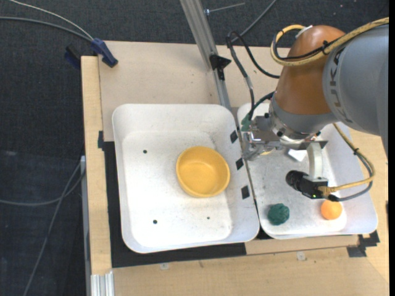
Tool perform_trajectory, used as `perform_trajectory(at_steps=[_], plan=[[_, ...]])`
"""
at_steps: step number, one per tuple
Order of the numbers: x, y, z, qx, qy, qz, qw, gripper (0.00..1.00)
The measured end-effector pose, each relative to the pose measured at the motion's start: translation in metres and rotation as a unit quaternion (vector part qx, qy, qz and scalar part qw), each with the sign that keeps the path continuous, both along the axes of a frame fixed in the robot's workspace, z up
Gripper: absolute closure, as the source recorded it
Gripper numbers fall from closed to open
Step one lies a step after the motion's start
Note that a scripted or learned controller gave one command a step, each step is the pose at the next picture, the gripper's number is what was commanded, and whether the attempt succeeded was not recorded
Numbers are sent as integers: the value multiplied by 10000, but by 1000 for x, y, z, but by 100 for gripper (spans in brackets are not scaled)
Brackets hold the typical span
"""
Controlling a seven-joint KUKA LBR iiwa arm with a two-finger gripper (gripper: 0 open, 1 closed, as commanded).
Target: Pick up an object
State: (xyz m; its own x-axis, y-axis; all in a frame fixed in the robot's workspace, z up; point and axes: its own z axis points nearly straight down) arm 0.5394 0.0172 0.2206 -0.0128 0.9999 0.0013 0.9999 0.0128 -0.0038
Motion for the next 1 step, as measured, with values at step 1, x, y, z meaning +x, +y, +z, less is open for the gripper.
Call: perform_trajectory(at_steps=[1], plan=[[-3,48,-2,-6,10,-5,10000,100]])
